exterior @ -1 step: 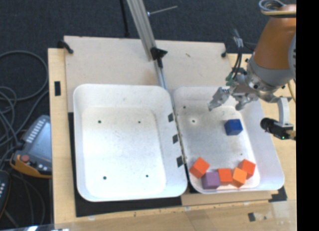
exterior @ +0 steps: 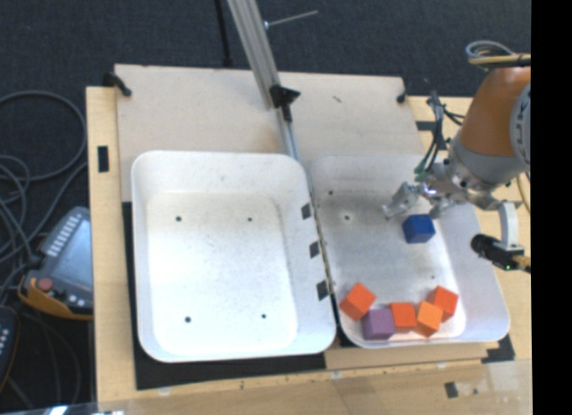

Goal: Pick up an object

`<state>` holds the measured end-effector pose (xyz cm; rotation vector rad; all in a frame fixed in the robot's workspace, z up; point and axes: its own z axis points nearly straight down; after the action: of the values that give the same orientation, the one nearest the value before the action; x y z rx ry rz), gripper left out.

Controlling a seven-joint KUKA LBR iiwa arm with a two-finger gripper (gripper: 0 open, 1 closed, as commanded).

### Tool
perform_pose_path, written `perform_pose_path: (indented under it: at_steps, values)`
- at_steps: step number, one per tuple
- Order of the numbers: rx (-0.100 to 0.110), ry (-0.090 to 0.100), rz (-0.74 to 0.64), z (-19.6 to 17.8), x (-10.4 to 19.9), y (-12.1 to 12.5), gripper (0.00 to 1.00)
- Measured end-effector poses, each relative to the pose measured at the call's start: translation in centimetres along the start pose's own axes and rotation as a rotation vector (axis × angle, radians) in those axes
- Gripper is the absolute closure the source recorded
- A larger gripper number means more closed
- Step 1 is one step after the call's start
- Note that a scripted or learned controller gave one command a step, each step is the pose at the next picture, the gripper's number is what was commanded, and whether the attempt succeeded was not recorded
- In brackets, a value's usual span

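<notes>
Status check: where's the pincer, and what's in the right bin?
Pincer over right bin, just above blue block; grip unconfirmed. Four orange blocks and one purple block clustered at near edge. Nothing between pincer and blue block.

I see two bins side by side on the bench [exterior: 214,109]. In the right bin [exterior: 357,185], one cube [exterior: 418,228] sits near the middle, just below the gripper [exterior: 420,197]. Five blocks [exterior: 404,310] cluster along its front edge.

A blue block [exterior: 418,228], orange blocks [exterior: 359,300], a purple block [exterior: 378,323], white bins [exterior: 223,181].
</notes>
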<state>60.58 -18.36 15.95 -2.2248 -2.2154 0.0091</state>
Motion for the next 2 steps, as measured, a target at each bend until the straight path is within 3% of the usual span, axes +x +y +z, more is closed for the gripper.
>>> perform_pose_path:
  at_steps: [1,2]
  values:
    - [-0.031,-0.008,-0.008,3.2,-1.1,0.9,0.00]
    - [-0.032,-0.009,-0.006,3.8,-1.9,2.2,0.00]
